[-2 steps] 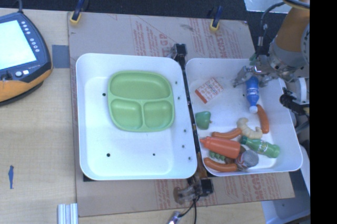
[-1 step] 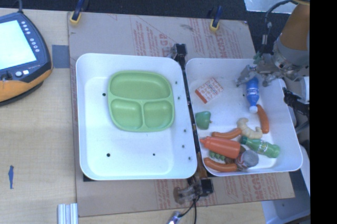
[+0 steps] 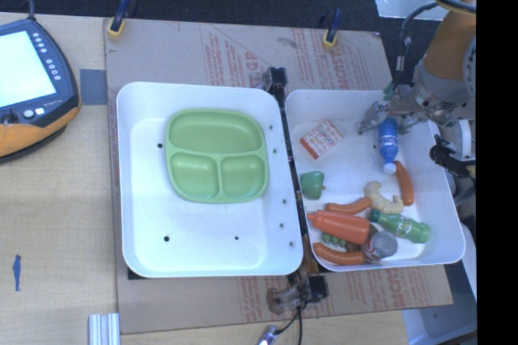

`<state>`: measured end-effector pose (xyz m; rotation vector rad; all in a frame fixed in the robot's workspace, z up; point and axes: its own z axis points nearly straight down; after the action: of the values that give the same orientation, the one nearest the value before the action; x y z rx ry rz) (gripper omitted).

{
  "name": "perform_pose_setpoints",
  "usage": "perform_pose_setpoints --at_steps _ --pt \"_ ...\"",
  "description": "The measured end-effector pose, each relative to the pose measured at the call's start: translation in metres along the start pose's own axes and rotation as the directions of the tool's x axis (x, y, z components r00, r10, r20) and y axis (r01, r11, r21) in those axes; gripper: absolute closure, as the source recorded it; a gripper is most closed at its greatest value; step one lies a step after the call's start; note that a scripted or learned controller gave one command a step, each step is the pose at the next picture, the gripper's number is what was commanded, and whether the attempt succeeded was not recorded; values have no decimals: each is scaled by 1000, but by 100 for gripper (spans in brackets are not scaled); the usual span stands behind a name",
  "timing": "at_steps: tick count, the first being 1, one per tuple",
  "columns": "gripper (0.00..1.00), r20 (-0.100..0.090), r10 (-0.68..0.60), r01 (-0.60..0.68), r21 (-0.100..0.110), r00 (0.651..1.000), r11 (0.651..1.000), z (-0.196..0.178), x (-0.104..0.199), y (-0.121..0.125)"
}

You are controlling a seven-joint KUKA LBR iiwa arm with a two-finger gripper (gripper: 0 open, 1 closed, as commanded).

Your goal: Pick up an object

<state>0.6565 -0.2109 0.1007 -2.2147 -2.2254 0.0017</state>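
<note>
The arm (image 3: pixel 449 44) reaches in from the right, its orange band above the grey wrist, and its pincer (image 3: pixel 389 115) hangs over the far part of the right bin (image 3: pixel 356 104). Directly at the pincer lies a small blue bottle (image 3: pixel 388 142) with a white cap, its capped end pointing toward the near side. The bottle's upper end sits right at the fingertips, but whether the fingers are spread or pressed together on it cannot be told from this slanted view.

Just beside the bottle's cap lies an orange sausage-shaped toy (image 3: pixel 405 184). Further left in the same bin lies a small red-and-white packet (image 3: pixel 321 138), flat on the bin floor and well apart from the bottle. A green toy pepper (image 3: pixel 312 184) sits against the bin's left wall. Along the near side the things crowd together: a red bottle (image 3: pixel 341 224) lying on its side, a green bottle (image 3: pixel 402 226) beside it, a pale knobbly piece (image 3: pixel 381 198) touching the green bottle, a slim orange piece (image 3: pixel 349 207) above the red bottle, another orange sausage (image 3: pixel 338 257) by the near wall, and a grey metallic can (image 3: pixel 382 244).

The left bin (image 3: pixel 142 198) holds a green divided plate (image 3: pixel 218 155) with three compartments. On the table (image 3: pixel 57 214) to the far left lies a control tablet (image 3: pixel 32 88) with an orange rim.
</note>
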Motion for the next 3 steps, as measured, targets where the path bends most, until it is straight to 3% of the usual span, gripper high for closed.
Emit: perform_pose_setpoints --at_steps 2,3 --pt "0 1 0 0 -2 1000 1000 -14 -1 0" --pt "0 -1 -1 1 2 1000 1000 -3 0 0"
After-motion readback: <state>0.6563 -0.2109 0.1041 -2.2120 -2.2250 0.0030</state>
